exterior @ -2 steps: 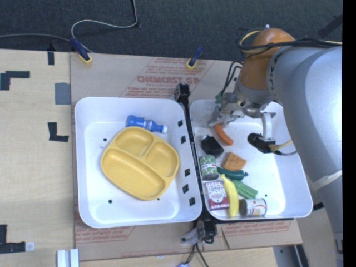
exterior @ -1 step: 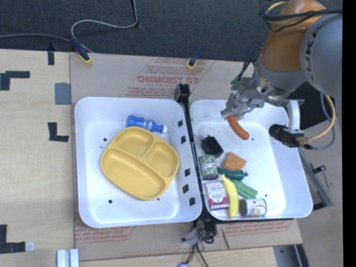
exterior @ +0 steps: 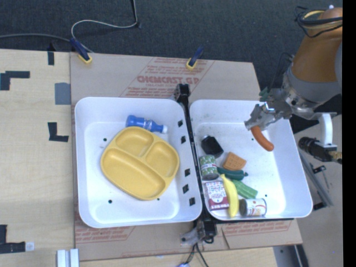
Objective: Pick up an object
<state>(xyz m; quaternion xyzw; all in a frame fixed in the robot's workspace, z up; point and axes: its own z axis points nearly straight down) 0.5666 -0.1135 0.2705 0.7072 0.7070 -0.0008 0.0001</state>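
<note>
Over the right white bin [exterior: 297, 177], gripper [exterior: 260, 122] clamps the orange toy sausage [exterior: 263, 138]'s upper end; light, smooth, likely slippery.

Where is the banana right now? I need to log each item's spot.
The banana lies in the right bin near its front edge, between a red-labelled packet on its left and green vegetables on its right.

Red print reading roughly "CHEMCAST GP" is showing upside down on the brown cardboard sheet [exterior: 161, 79] at the upper middle of the frame; the packet labels lower right are staying too small to read.
</note>
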